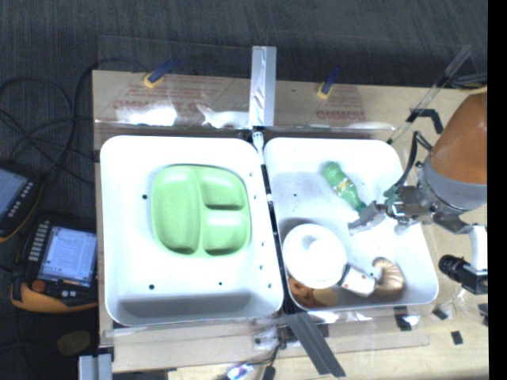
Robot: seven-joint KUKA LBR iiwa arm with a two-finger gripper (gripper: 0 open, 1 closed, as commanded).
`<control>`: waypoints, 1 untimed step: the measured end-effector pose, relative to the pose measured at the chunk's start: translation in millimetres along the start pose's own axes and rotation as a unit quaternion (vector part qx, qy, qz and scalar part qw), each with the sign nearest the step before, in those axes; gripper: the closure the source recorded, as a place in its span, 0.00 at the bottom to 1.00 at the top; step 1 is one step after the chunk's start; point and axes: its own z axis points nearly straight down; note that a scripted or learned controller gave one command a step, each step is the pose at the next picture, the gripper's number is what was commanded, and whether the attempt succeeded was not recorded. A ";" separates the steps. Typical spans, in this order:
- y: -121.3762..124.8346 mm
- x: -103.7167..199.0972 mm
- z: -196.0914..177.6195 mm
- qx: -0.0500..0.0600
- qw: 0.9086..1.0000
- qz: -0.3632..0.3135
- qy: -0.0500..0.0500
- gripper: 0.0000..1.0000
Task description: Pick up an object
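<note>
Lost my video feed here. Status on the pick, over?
End effector low over right bin, beside green bottle; nothing seen held. White bowl and brown items crowd the near corner. Green tray in left bin.

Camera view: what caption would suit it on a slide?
Gripper beside a green bottle in the right bin; green tray in the left.

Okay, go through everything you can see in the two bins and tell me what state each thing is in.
Green tray: flat in the left bin, right way up.
Green bottle: lying on its side in the right bin.
White bowl: resting in the right bin.
Brown toy: lying by the bin's near right corner.
Claw: low over the right bin, beside the bottle.
</note>
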 end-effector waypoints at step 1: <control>86.9 -16.0 18.1 -0.001 0.989 -0.150 0.000 0.00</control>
